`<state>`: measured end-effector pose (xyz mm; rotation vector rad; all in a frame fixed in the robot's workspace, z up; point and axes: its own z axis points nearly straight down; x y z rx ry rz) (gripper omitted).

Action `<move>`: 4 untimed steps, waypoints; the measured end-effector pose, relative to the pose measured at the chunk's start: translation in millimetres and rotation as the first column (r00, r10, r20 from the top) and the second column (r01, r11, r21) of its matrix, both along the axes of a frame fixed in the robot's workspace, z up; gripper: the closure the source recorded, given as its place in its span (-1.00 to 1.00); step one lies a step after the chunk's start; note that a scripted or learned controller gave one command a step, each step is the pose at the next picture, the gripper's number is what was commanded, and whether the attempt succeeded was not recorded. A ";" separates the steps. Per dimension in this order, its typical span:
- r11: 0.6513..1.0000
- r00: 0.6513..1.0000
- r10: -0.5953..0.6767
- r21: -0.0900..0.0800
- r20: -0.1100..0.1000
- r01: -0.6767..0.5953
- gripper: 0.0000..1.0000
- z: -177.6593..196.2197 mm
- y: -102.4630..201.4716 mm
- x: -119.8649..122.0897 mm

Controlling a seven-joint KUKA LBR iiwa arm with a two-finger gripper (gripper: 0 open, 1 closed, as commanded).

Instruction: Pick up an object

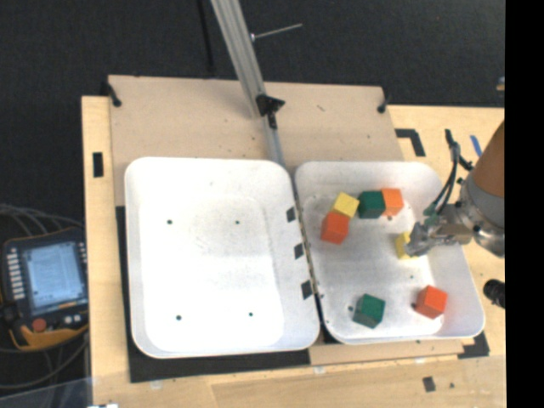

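My gripper (418, 238) hangs over the right side of the right bin (384, 177), reaching in from the right. A small yellow block (402, 246) shows just at its left lower side, partly hidden by it. Whether the block is held I cannot tell. Other blocks lie in this bin: a yellow cube (346, 204), a green cube (371, 204) and an orange cube (392, 200) in a row at the back, an orange-red cube (336, 227) left of centre, a green cube (369, 310) at the front, and a red cube (431, 301) at the front right.
The left bin (208, 253) lies beside the right one, their rims meeting near the middle. A slanted metal rail (242, 49) runs down from the top to the bins' back edge. A handheld control pad (47, 283) sits at the far left.
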<state>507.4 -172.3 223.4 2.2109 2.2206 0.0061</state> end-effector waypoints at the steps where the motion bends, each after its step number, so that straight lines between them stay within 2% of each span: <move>1: 1.000 1.000 0.003 0.003 -0.006 -0.003 1.00 -7.7 51.0 21.5; 4: 1.000 1.000 0.004 0.005 -0.006 -0.004 1.00 10.3 208.7 68.8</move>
